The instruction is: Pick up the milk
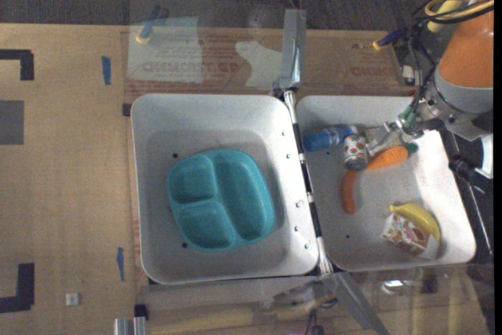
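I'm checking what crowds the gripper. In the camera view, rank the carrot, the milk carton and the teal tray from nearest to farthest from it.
From the gripper:
1. Carrot, just below it in the right bin's top area.
2. Milk carton, lower right corner of that bin, beside the banana.
3. Teal tray, over in the left bin.

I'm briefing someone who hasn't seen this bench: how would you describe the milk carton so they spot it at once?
Start at the right-hand white bin, the one without the teal plate. Go to its near right corner, where the milk lies tipped beside a yellow banana. It is the only boxy item there: a small white carton with reddish print.
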Robot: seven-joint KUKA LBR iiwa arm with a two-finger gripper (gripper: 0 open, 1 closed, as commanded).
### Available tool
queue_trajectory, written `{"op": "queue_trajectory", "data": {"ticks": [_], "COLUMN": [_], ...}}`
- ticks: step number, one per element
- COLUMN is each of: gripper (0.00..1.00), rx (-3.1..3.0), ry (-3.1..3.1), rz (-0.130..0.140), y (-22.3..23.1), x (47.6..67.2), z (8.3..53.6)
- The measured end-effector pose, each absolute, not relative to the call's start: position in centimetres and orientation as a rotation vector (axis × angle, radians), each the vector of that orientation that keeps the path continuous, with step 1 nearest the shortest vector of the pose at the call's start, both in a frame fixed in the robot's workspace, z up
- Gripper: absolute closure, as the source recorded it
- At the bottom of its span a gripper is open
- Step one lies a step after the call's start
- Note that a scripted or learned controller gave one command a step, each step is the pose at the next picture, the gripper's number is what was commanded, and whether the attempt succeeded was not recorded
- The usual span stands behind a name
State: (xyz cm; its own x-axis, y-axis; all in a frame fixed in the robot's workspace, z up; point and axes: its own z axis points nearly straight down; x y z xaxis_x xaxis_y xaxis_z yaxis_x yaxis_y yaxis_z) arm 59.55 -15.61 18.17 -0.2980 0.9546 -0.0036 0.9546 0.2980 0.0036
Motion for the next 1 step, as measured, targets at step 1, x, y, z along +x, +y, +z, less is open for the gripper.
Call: {"op": "queue_trajectory", "data": {"ticks": [1], "gripper": [0.00], "rx": [2.026], "ry": [2.402], "rz": [-0.001], "y": [-14.56], "x": [50.61], "z": [10.95]}}
